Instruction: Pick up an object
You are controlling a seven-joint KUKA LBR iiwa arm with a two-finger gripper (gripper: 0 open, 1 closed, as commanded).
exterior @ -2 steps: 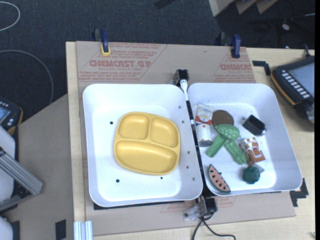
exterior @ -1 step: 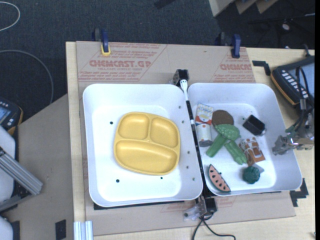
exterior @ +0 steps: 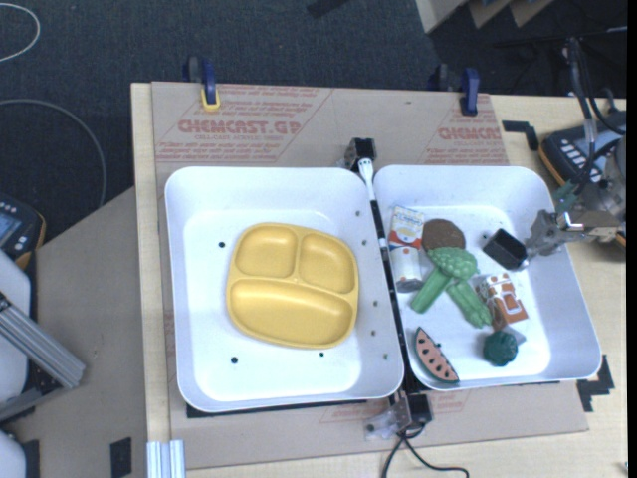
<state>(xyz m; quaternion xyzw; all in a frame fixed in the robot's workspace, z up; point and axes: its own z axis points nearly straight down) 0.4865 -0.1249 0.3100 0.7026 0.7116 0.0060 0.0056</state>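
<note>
Watermelon slice (exterior: 434, 356) sits at front of right bin (exterior: 572, 312), green toys (exterior: 453, 282) beside it. Gripper (exterior: 550, 229) low at right side, near black block (exterior: 505, 248). Finger gap too blurry to tell. Nothing lifted yet.

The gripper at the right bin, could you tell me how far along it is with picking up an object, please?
Nothing looks picked yet. The gripper sits at the right bin's right edge, beside the small black block, with nothing seen in its grasp. The toys, such as the watermelon slice and green cactus, lie in the bin. Grasping and lifting one remain.
</note>
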